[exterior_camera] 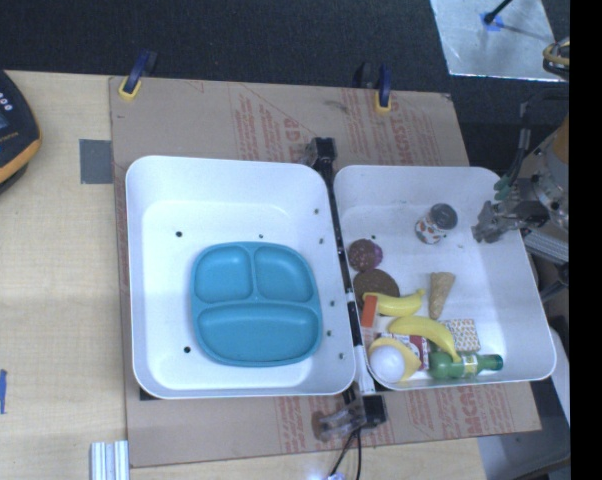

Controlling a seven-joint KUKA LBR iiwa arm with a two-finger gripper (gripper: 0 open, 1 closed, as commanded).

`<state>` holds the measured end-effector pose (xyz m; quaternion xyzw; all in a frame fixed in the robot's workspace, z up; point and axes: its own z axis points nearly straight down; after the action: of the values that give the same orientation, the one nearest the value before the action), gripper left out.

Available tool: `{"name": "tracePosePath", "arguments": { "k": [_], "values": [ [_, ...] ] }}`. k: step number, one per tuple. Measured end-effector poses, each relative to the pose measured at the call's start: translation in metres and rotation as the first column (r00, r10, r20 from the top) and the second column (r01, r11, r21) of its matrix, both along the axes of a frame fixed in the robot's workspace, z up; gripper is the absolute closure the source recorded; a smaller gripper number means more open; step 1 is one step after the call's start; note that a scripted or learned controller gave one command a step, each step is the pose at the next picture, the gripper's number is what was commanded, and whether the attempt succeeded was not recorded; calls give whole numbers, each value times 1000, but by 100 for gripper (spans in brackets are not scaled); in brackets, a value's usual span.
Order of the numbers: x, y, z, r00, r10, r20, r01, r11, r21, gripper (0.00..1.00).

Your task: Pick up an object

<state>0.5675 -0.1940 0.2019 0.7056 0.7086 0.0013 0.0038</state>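
My pincer hangs at three o'clock by the right bin; I cannot tell how it stands. The little can sits just at nine o'clock from it. It looks light, hard and smooth. I would squeeze its round sides.

Glossy white plastic bins, matt blue plastic tray, brown cardboard sheet, perhaps wooden bench

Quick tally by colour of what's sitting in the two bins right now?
Left bin:
Blue: 1, divided plate

Right bin:
Yellow: 2, bananas
Brown: 2, round pieces
Tan: 1, cone
Green: 1, bottle
White: 1, egg
Grey: 1, small can
Checked: 1, cracker

Total: 10
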Motion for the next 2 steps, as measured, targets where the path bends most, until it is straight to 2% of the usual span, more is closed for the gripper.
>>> {"name": "tracePosePath", "arguments": {
  "k": [1, 2],
  "values": [
    [-2, 1, -5, 1000, -1, -10, 1, 1000, 3, 0],
    [44, -18, -52, 1000, 3, -9, -3, 1000, 1, 0]
  ]
}}
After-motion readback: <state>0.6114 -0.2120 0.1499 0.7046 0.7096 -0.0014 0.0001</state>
